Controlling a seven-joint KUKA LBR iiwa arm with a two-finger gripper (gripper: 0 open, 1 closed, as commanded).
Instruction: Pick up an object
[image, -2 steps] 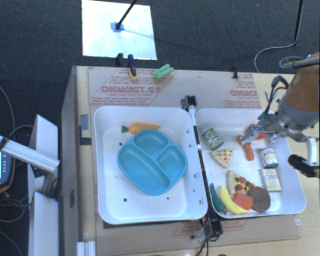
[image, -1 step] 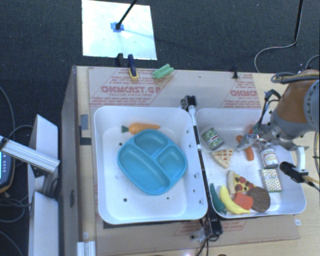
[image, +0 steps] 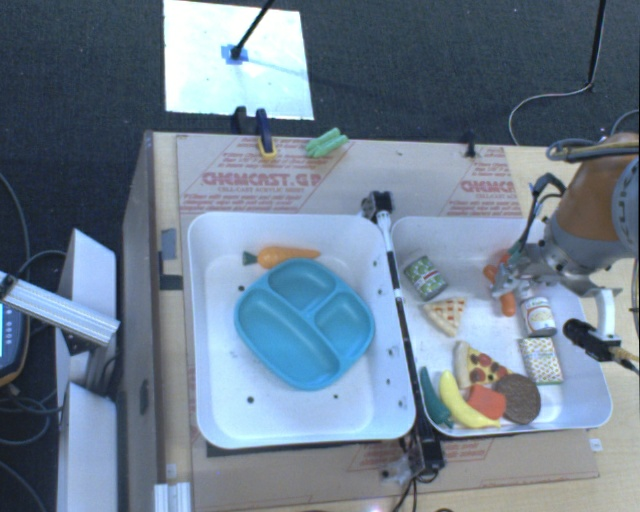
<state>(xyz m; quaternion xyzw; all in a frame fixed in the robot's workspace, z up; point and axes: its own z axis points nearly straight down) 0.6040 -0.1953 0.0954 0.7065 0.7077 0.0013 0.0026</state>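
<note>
- 2 white bins: left bin (image: 215, 400) carries a blue tray (image: 303, 322), bare floor along its edges
- End effector (image: 510, 280) over right bin (image: 600, 400), by an orange piece (image: 508, 303); grip state cannot be told

Divided plate (image: 303, 322) in the left bin (image: 225, 400), carrot (image: 284, 256) just behind the plate, can (image: 424, 276), pizza wedge (image: 446, 314), banana (image: 460, 402) and cookie (image: 518, 397) right of the plate, in the right bin (image: 585, 405)

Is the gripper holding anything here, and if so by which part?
Cannot be told. The gripper sits low in the right bin beside a small orange object; its tips are too small to read.
</note>
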